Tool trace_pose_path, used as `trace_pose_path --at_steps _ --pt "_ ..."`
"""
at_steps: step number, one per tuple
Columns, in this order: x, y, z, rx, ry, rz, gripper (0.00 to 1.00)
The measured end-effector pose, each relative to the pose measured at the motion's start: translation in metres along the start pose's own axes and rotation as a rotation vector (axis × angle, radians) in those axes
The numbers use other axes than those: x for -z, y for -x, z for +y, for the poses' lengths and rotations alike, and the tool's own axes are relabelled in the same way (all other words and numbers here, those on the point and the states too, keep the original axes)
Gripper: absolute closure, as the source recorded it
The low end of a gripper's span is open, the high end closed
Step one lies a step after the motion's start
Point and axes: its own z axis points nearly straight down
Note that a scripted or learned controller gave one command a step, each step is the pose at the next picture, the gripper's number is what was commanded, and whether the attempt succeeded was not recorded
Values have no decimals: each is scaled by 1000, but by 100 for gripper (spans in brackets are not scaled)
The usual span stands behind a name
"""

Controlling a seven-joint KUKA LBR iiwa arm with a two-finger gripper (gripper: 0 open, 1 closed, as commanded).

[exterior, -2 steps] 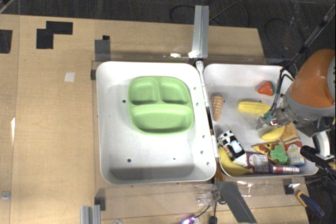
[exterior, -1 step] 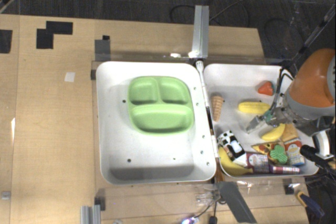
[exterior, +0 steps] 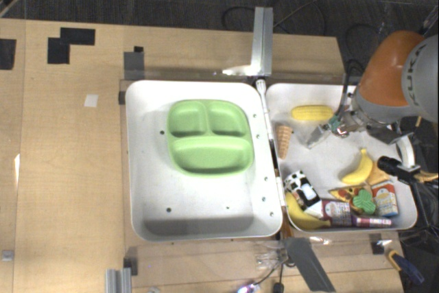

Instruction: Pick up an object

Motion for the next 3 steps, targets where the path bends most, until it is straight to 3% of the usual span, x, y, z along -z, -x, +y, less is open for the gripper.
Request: trace_pose_path --at_steps 1,2,3 --pt "-3 21 63 36 -15 6 0" --pt "8 21 64 41 -16 4 100" --pt "100 -24 69 -70 -8 3 100"
